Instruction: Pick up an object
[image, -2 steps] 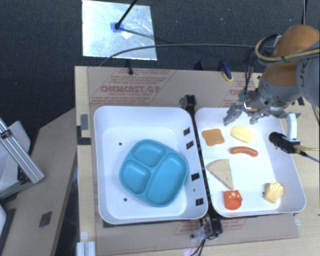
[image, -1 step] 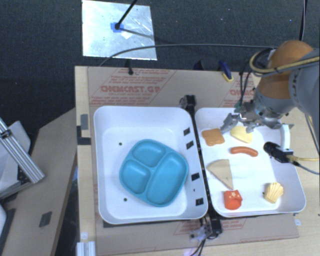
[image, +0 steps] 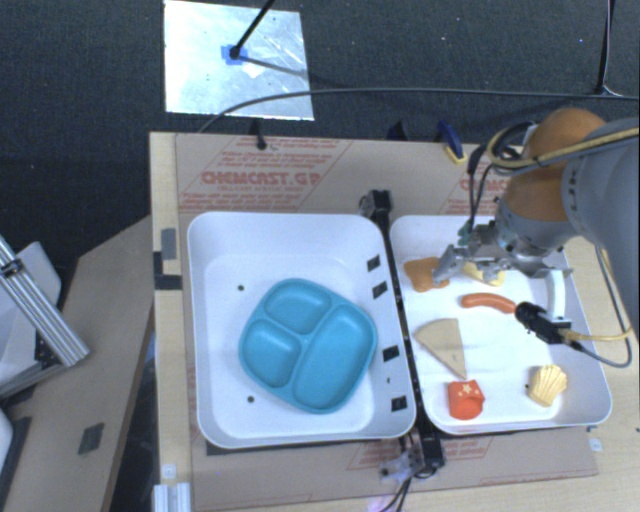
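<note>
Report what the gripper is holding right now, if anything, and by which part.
Cannot be told. The gripper sits low in the right bin, over the tan food piece and some yellow pieces, but no object shows between its fingers.

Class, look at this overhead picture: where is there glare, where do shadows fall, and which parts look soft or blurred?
Camera view: the foil sheet behind the bench glares brightly; the white bins are evenly lit with faint shadows; the blue plate casts a soft shadow along its lower edge; the whole image is slightly soft, and the gripper detail is too blurred to read.
</note>
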